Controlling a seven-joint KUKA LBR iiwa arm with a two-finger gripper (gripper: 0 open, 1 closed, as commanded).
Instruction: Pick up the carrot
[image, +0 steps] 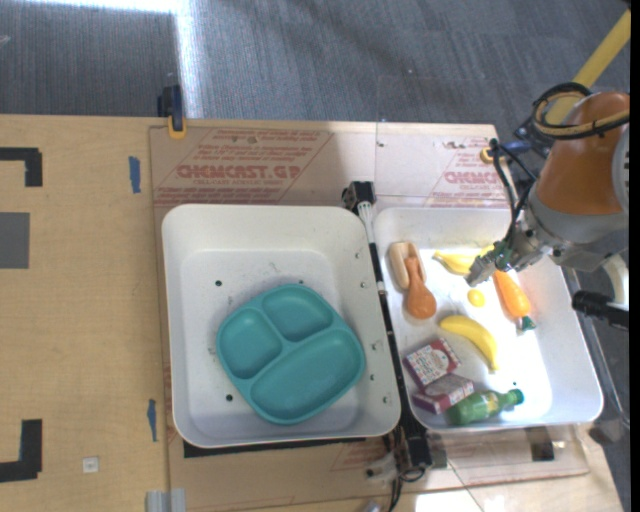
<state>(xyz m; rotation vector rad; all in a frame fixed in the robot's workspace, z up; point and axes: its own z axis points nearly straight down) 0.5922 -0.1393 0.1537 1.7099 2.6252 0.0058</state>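
2 shallow white bins sit on the counter; in the right bin (575, 385) we see the orange plastic carrot with a green tip (513, 298), just beside the tool (497, 262). We judge the approach step is in hand; whether the tool is apart or together we cannot tell. Next, we centre it over the carrot and descend.

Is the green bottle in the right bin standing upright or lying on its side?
Lying on its side. The green bottle rests flat on the floor of the right bin, near its front wall, its cap pointing to the right, beside the purple box.
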